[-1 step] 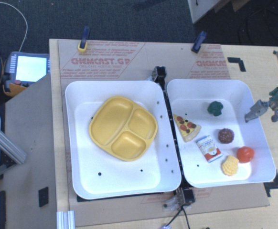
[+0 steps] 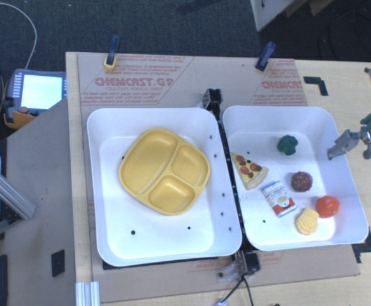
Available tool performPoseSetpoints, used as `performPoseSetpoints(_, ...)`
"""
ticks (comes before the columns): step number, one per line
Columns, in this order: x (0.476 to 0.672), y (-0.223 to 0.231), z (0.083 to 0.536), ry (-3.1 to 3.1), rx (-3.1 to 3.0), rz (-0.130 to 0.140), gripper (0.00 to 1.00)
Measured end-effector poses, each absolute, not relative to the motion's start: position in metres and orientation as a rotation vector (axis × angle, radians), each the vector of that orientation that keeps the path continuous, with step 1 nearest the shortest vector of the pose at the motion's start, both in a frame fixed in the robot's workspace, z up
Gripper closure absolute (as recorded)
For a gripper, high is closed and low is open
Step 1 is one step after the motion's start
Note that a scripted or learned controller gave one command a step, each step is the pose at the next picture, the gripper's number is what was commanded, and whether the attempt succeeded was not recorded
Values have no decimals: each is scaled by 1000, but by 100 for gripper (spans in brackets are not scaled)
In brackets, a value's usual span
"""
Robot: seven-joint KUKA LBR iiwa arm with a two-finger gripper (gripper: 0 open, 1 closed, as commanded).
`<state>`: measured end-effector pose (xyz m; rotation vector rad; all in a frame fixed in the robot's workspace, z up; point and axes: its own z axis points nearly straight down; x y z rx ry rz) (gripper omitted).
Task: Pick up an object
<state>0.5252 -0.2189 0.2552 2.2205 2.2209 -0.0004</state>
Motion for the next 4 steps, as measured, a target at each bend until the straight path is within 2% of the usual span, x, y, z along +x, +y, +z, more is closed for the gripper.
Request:
performPoseSetpoints(2,524,-221,168,2225,2227,-4,0)
performPoseSetpoints(3,536,-220,122,2223,2223,8,0)
performPoseSetpoints(4,538,-221,137,2217,2213,15,100)
